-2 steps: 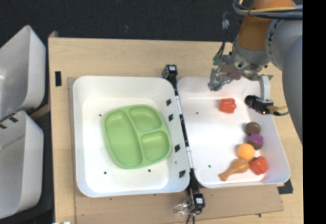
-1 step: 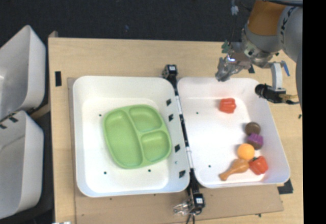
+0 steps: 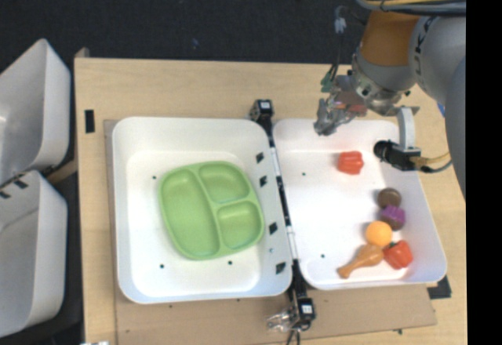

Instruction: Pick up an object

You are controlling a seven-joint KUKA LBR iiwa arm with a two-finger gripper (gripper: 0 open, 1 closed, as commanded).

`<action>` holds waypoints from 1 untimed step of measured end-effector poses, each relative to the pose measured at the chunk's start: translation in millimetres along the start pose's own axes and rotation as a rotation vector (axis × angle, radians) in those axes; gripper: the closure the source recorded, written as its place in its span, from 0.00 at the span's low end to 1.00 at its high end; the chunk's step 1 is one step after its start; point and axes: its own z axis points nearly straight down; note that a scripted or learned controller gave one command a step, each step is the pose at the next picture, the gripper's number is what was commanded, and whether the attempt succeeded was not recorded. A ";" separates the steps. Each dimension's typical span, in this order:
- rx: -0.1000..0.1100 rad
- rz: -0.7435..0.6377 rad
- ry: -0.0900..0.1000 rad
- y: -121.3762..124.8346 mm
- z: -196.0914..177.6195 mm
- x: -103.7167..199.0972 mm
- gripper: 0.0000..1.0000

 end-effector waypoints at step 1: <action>0.001 0.000 0.000 -17.4 8.0 50.9 1.00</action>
